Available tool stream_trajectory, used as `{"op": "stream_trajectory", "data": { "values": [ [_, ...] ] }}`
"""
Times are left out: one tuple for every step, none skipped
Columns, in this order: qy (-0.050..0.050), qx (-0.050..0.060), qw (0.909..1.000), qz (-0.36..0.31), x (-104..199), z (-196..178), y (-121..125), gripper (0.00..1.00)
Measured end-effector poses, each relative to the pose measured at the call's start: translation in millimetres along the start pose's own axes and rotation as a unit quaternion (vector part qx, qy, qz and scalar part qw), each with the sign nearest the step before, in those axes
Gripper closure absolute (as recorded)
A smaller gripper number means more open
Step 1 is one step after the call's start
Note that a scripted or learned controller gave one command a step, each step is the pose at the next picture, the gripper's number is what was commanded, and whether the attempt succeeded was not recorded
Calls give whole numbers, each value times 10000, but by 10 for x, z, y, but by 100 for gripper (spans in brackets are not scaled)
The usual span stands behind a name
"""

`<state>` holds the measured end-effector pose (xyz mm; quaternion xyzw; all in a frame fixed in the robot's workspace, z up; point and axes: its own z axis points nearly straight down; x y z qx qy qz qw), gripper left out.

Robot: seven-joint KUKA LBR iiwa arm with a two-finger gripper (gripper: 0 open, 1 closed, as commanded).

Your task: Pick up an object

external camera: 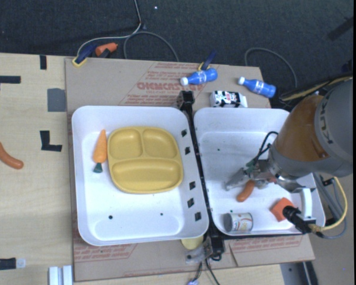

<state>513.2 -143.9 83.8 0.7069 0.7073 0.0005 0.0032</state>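
Reaching into the right bin (225, 123) beside the yellow divided plate (145, 159), the gripper (243, 180) hovers with parted fingers just above a small orange sausage-shaped toy (245, 191), likely light, smooth and slightly slippery, best pinched across its middle.

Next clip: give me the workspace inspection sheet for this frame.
Surface: two white bins, left bin, right bin, on cardboard.
Job's things: small orange piece at the gripper; can; orange block.
Clutter: yellow divided plate and toy carrot in left bin; sausage on bench; two blue bottles behind bins.
Grippers: low in right bin, finger state unclear.
Cables: black cable behind.
Surroundings: dark floor.
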Motion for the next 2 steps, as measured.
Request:
{"op": "stream_trajectory", "data": {
  "values": [
    [-10, -13, 10000, 7, -18, -135, 20, 100],
    [40, -3, 10000, -60, 1141, -1059, -56, 100]
  ]
}}
